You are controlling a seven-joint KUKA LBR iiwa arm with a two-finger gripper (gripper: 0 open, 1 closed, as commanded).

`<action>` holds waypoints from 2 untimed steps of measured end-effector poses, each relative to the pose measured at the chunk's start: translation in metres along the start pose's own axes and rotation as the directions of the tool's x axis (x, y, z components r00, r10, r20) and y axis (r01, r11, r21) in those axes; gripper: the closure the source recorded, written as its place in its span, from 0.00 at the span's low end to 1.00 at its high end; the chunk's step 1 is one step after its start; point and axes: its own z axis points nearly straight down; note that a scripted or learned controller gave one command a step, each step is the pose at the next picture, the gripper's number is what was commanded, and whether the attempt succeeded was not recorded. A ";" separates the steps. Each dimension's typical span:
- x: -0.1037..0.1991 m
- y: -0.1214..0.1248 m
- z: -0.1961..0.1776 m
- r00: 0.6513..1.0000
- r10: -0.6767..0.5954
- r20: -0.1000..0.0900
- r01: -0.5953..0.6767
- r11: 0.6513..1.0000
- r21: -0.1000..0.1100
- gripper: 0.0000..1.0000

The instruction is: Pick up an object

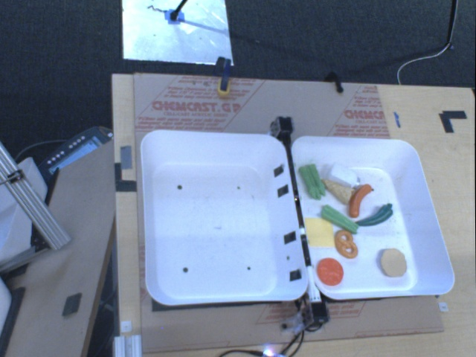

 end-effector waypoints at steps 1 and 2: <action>0.035 0.030 0.038 1.000 0.001 -0.001 -0.001 1.000 0.001 1.00; 0.114 -0.028 0.109 1.000 -0.003 -0.006 0.003 1.000 0.011 1.00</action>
